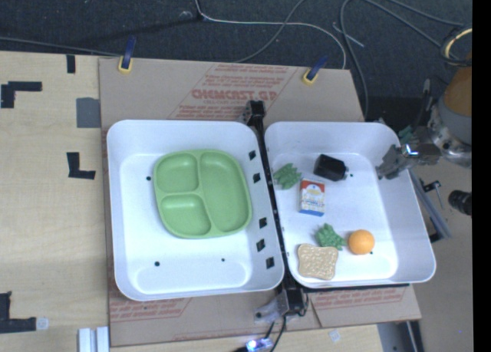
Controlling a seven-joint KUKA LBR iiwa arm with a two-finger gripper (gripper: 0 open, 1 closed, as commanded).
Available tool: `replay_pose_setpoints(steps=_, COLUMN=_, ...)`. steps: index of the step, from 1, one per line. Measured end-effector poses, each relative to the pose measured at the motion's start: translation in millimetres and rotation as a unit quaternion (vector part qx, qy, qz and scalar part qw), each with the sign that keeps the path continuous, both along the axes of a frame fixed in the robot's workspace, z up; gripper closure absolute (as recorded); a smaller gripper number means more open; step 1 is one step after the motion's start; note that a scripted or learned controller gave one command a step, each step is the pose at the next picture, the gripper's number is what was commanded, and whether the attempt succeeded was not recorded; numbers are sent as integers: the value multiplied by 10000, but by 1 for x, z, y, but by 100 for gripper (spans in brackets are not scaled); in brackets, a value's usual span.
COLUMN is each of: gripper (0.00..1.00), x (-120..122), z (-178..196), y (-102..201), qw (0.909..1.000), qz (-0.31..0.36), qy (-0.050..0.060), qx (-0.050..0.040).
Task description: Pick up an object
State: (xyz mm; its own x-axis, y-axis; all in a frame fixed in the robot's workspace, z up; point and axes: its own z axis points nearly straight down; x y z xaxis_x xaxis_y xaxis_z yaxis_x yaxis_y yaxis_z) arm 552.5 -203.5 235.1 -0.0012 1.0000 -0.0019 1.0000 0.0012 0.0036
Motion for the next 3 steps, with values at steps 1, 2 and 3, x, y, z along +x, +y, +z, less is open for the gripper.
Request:
replay_pose_setpoints(steps=1, gripper=100, x=0, z=8, y=52, qw=10000, qz=23, qy=19, qx=16)
replay_pose_setpoints(steps=2, gripper=100, x=-7, z=-3, y=103, qw=10000, qz=19, qy=31, qx=13)
replay_pose_setpoints(steps=3, gripper=100, x=1, z=-8, y=163, qw=10000, qz=17, qy=28, qx=11)
